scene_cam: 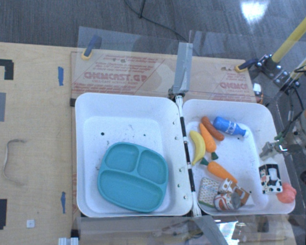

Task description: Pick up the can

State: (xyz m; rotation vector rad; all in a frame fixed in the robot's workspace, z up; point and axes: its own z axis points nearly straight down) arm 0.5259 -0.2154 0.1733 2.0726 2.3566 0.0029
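The can (225, 200), orange and white with a silvery end, lies on its side at the front of the right bin (262, 120). It rests against a patterned packet (207, 191) and just in front of a carrot (221, 171). Grey parts of my gripper (272, 147) hang at the right bin's right rim, well to the right of and behind the can, with nothing visibly held.
The right bin also holds a blue bottle (228, 126), a sausage (212, 128), a second carrot (207, 137) and a banana (197, 147). A black-and-white object (270, 179) and a pink toy (287, 193) sit at its right rim. A teal divided plate (134, 176) lies in the left bin (87, 111).
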